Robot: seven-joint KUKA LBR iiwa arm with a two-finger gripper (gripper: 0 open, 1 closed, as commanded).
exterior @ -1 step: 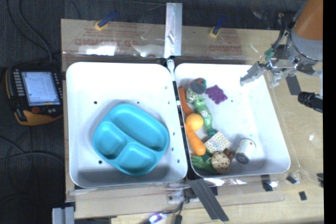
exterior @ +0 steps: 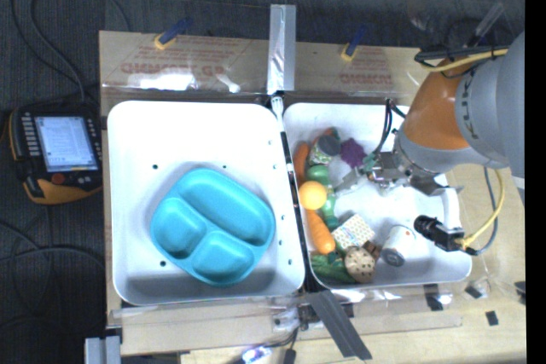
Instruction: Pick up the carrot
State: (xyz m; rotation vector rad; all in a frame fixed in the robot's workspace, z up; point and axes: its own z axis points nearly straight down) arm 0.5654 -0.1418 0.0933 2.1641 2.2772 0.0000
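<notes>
The carrot (exterior: 320, 233) is a short orange piece lying along the left wall of the right bin (exterior: 426, 273), just below a yellow-orange ball (exterior: 312, 196). A second slim orange piece (exterior: 300, 162) lies higher up against the same wall. My gripper (exterior: 365, 175) hangs low over the middle of the right bin, up and to the right of the carrot and apart from it. The grey wrist with its orange band (exterior: 435, 119) rises behind it to the right.
Crowded around the carrot are a green item (exterior: 317, 172), a purple item (exterior: 351, 151), a patterned box (exterior: 352, 230), a brown die (exterior: 363, 262) and a grey cylinder (exterior: 392, 256). A blue divided plate (exterior: 213, 223) lies in the left bin (exterior: 136, 132).
</notes>
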